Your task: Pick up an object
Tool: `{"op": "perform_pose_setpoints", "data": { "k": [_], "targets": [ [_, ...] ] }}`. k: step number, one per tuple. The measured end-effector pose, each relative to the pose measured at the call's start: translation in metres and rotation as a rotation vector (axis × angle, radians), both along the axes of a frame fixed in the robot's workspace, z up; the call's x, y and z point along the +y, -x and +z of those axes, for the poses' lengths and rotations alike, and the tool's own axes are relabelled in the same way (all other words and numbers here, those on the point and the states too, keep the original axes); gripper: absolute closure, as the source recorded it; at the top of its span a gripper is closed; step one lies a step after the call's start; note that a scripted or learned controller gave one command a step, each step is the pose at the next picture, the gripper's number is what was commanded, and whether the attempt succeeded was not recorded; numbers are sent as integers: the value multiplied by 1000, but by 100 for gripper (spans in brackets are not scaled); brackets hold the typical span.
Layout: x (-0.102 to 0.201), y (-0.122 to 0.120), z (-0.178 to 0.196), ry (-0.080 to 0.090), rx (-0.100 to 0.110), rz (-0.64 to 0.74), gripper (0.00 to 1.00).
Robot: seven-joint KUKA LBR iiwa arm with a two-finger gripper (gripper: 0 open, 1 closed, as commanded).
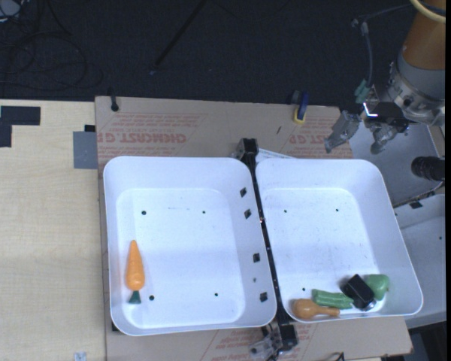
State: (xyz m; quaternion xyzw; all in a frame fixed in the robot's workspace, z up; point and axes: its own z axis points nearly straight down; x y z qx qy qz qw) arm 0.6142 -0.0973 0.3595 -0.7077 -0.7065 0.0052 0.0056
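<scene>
Because the gripper (359, 136) hangs open and empty at two o'clock, you probably see it parked, objects (346, 298) untouched.

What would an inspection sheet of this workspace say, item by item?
Surface: cardboard sheet on the bench, bearing the left bin and the right bin side by side.
Job's things: orange toy carrot at the near left of the left bin; green piece, black block, light green piece and orange pear-shaped piece clustered in the near right corner of the right bin.
Clutter: small blue and yellow item on the cardboard's far edge.
Grippers: pincer above the right bin's far right corner, fingers apart, holding nothing.
Cables: loose cables on the dark floor at the far left.
Surroundings: pale wooden table at left.
</scene>
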Motion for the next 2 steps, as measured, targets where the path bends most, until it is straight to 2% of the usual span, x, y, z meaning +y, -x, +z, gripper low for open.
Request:
{"op": "perform_pose_setpoints", "data": {
  "k": [1,2],
  "targets": [
    [39,25,-182,-3,4,1,0],
    [74,4,-62,0,-24,6,0]
  ]
}}
